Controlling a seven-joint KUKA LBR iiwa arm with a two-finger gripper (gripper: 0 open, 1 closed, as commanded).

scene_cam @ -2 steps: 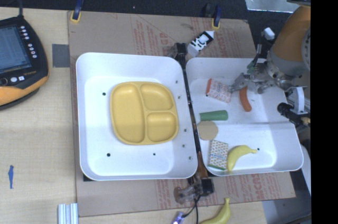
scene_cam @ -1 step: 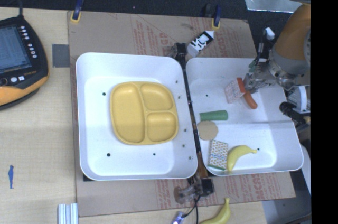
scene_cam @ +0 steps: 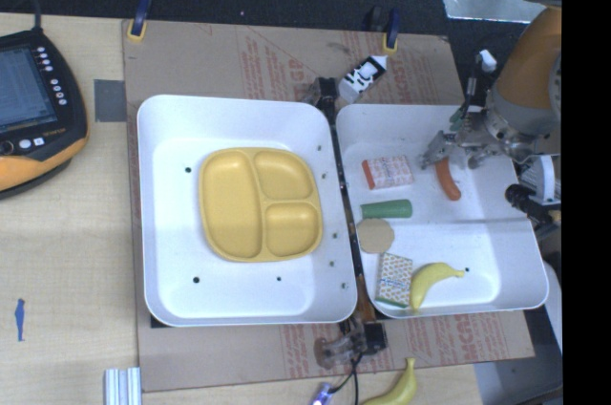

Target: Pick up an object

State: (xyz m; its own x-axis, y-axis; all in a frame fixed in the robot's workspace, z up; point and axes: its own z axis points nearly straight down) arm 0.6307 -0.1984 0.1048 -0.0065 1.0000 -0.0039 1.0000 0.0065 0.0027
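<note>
The shallow white right bin (scene_cam: 516,245) is crowded at its left; its right half lies open beyond the small orange sausage (scene_cam: 448,181).

I see the divided plate (scene_cam: 260,203) in the left bin (scene_cam: 162,288), the right bin (scene_cam: 520,284) beside that, holding sausage (scene_cam: 448,181), packet (scene_cam: 388,171), banana (scene_cam: 431,282)

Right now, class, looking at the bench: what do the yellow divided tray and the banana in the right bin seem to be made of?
Yellow divided tray: looks like moulded plastic, matte to satin, with one even colour and soft rounded compartment edges.

Banana: probably a plastic toy, with a uniform yellow and a smooth surface; real fruit cannot be ruled out.
</note>
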